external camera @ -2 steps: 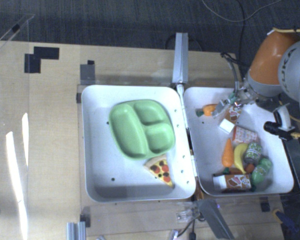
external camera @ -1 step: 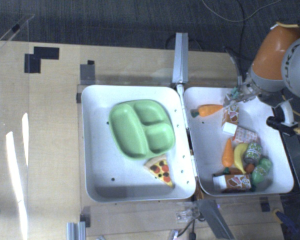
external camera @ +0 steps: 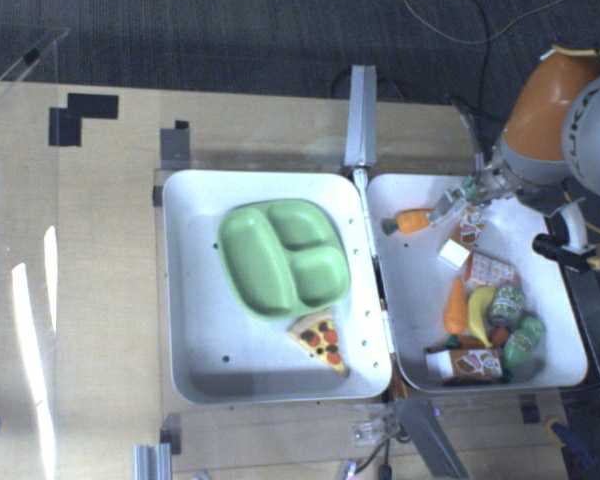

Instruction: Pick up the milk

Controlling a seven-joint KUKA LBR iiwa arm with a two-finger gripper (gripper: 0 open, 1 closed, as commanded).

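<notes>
Claw (external camera: 467, 196) low over the right bin (external camera: 570, 368), near that bin's far edge, arm entering from the worktop's (external camera: 100, 268) right side. Cannot tell what state the claw is in. Milk (external camera: 469, 228), small carton, sits just beneath and beside the claw tip; contact unclear. Carrot (external camera: 413, 222) close by, toward the divider. Left bin (external camera: 180, 298): green divided plate (external camera: 283, 256), pizza slice (external camera: 321, 340) at its near edge.
</notes>
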